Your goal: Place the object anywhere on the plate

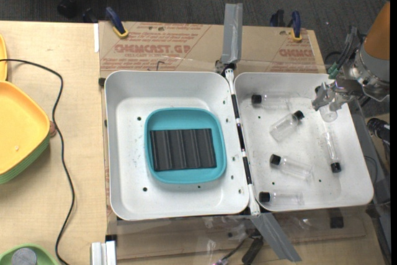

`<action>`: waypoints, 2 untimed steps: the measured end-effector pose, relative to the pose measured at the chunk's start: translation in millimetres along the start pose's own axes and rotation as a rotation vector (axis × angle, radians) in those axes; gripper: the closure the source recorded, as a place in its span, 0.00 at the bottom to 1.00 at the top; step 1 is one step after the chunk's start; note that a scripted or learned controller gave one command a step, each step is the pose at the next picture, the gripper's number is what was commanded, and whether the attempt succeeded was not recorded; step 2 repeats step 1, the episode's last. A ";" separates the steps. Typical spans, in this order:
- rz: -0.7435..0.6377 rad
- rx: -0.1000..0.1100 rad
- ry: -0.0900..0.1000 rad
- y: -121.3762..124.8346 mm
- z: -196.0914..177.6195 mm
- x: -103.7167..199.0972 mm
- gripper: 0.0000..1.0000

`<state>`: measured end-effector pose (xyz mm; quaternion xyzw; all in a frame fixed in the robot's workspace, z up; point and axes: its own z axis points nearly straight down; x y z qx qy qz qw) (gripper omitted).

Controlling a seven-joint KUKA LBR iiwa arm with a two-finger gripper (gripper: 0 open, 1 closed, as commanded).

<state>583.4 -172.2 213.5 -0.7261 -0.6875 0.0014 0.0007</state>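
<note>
Clear plastic vials [286, 126], ribbed teal plate [184, 147]

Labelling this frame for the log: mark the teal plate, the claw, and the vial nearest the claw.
Teal plate [185, 182]: camera view, on its near rim.
Claw [327, 102]: camera view, midway between its fingertips.
Vial nearest the claw [286, 124]: camera view, on its clear body below the black cap.
</note>
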 end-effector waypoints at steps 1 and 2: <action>0.000 0.000 0.000 0.0 -0.1 0.0 0.00; 0.000 0.000 0.000 0.0 -0.1 0.0 0.00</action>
